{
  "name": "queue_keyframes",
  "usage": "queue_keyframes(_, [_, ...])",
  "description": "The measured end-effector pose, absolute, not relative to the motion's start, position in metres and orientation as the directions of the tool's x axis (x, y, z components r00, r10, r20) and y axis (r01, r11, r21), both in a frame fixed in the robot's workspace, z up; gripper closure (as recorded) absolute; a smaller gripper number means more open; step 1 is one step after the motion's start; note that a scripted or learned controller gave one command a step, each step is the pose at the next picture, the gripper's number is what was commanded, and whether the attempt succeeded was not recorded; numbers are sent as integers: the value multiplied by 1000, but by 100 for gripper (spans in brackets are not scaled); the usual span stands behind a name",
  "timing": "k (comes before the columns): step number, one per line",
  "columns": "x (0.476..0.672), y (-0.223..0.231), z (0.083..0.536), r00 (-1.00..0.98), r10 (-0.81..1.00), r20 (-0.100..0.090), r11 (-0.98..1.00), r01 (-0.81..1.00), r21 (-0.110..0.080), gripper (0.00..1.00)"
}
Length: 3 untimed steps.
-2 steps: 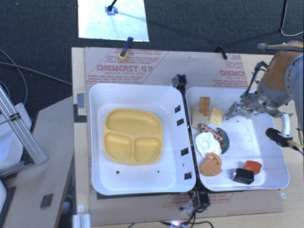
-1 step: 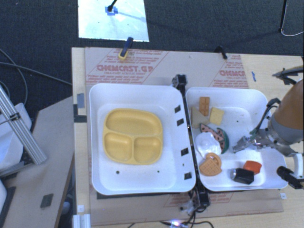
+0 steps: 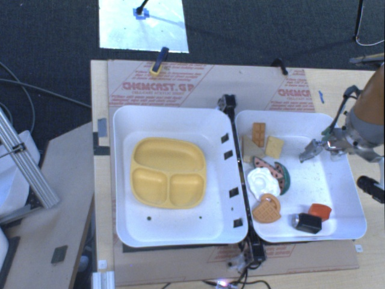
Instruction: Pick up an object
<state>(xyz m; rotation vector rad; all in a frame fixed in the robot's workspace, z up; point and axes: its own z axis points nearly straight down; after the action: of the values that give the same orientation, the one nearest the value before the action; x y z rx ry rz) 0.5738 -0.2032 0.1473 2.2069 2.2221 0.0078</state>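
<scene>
While the arm (image 3: 368, 122) reaches in from the right edge of the frame, its claw (image 3: 310, 152) hangs over the right bin (image 3: 346, 188), in that bin's upper right part. The claw is small and a bit blurry, so I cannot tell if it is wide or narrow. Nothing sits in it that I can see.

Left of the claw, near the top left of the right bin, is a brown block (image 3: 258, 133) that looks like a waffle stick. Just beside it lies a pale yellow square (image 3: 275, 146), maybe cheese. Below those is a watermelon slice (image 3: 274, 171) with a green rim, and it touches a white blob (image 3: 262, 182) on its left. Under the white blob is a round tan waffle (image 3: 267, 210). At the lower right of the bin sit a black block (image 3: 308, 223) and an orange thing (image 3: 320, 211), close together.

In the left bin (image 3: 129, 224), a yellow tray (image 3: 169, 173) with three parts lies in the middle.

Both bins rest on a board (image 3: 198, 80) with red letters. At the top of the frame, a shiny plate (image 3: 117, 23) lies on the dark floor.
</scene>
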Motion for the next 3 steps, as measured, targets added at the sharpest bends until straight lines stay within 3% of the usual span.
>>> queue_keyframes(1, [482, -172, 92, 0, 1000, 5, 0, 1000, -8, 0])
queue_keyframes(2, [587, -152, 85, -11, 1000, -2, 11, 1000, 10, 0])
queue_keyframes(3, [583, -154, 95, -7, 1000, -1, 7, 1000, 5, 100])
